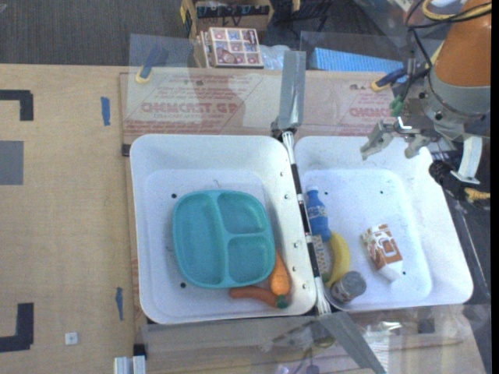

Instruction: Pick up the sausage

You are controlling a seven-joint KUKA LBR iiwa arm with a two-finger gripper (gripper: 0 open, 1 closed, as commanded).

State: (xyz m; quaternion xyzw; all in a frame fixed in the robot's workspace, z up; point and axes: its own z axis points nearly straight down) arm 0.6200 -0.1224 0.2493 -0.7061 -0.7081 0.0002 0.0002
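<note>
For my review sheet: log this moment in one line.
gripper: open, above right bin | sausage: left bin, beside tray | not grasped

arm (pixel 460 68): grey, orange band | black cables | end effector (pixel 392 140): pale metal fingers

Arm is reaching in from the right edge of the camera view, orange band showing above the grey wrist at upper right. Wrist is pointing down and leftward. Gripper (pixel 391 142) is hanging with fingers (pixel 373 145) spread apart, nothing sitting between them. Cables are looping over the arm behind the jaws.
</note>
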